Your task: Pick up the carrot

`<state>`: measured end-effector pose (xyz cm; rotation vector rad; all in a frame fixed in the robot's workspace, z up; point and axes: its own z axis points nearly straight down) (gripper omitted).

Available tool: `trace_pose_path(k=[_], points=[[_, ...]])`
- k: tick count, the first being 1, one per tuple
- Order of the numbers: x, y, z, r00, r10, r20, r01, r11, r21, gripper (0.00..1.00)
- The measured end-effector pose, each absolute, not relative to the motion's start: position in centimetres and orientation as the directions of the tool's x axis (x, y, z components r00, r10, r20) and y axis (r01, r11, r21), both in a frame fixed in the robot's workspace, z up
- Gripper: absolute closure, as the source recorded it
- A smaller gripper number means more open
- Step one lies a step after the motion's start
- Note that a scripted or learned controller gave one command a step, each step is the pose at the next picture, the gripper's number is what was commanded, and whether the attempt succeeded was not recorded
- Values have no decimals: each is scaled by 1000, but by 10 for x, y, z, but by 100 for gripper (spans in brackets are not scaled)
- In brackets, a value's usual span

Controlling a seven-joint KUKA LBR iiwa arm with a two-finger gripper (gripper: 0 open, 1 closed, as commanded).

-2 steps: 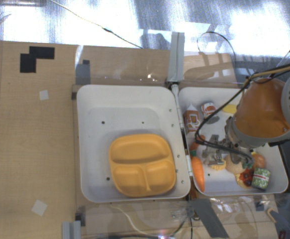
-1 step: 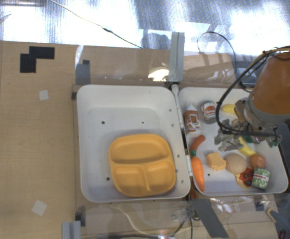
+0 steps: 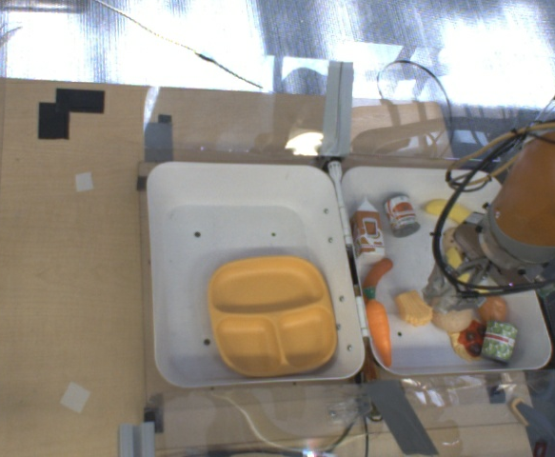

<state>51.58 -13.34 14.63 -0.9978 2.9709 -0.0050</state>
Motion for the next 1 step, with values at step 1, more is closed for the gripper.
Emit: trace_pose_path(k=[1], points=[[556, -169, 164, -639, -769, -7, -769, 639, -10, 100]])
